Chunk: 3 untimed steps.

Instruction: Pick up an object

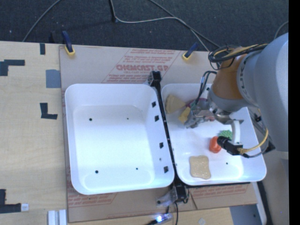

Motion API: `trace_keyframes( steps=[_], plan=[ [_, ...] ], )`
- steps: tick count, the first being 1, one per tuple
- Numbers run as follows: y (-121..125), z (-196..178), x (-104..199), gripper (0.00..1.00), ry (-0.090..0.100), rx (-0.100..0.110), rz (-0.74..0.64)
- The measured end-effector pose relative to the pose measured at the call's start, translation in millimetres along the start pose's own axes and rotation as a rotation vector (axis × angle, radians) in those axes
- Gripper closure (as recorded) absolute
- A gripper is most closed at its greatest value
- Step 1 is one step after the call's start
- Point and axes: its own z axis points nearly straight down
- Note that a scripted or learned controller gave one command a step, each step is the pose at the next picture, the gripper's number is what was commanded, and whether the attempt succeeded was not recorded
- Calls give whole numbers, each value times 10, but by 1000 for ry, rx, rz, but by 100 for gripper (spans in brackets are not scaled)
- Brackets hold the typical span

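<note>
Pincer (191, 119) is down in the right bin (243, 172), right by a yellow block (183, 115) and a tan wedge (172, 103); can't tell its grip. Orange piece (214, 145), green bit (225, 133) and tan slab (199, 167) lie nearby. Left bin (112, 95) alongside.

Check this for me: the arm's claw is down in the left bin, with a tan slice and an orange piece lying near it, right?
Not quite. The claw is down in the right bin, not the left bin. The rest holds: the camera view shows the tan slice and the orange piece lying near it in that same bin.
</note>
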Motion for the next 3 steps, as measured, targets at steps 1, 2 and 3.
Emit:
trace_keyframes(
  steps=[1,2,3],
  plan=[
    [-3,7,0,0,0,1,0],
    [589,124,141,0,3,6,-3],
    [582,11,134,100,1,4,-2]
  ],
)
